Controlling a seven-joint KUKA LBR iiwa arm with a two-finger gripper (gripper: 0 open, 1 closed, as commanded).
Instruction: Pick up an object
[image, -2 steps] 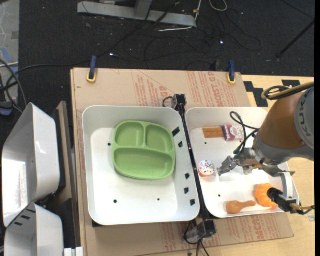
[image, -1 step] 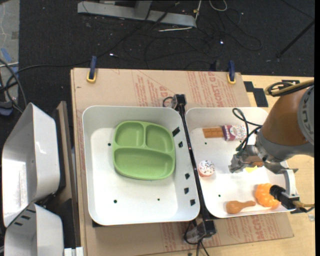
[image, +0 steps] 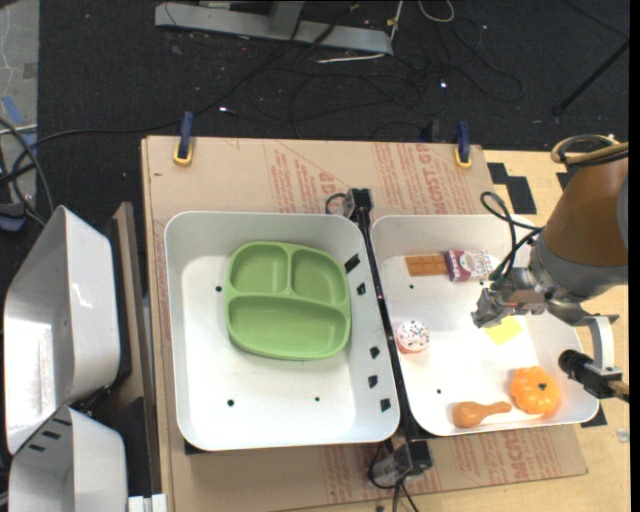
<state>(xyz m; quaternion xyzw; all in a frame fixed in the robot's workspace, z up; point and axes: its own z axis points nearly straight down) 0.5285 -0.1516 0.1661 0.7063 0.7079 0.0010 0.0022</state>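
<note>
Jaws cannot be told apart on the gripper (image: 490, 305), low over the right bin (image: 420, 400) beside a yellow block (image: 505, 331); an orange pumpkin (image: 534, 391) lies lower right.

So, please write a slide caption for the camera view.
Gripper above a yellow piece in the right bin; green divided plate in the left bin.

Arm (image: 590, 230) cut by right edge; yellow piece (image: 505, 331) partly under gripper (image: 487, 312)

Red print on cardboard sheet (image: 420, 165) (upside down) — not legible.
</note>
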